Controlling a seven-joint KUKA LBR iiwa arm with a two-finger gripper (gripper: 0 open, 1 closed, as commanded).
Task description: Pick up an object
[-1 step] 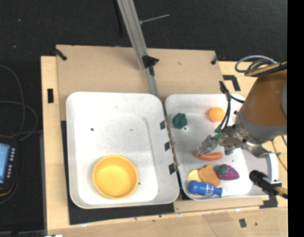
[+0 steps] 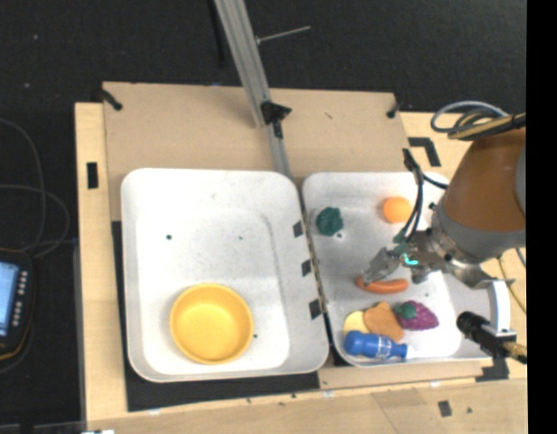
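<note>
Just below the gripper, jaws spread, lies the red-orange sausage.

Two bins, one bowl, seven toys

The arm runs off the right side, so its base and most of its length are cut off. Its bulk covers the right wall of the right bin. The hand is small and dark against the white; whether its fingers stand apart or closed is too fine to tell. The red thing just under it is partly hidden by the fingertips. At the left edge a screen is sliced off, and its display is blurred.
</note>
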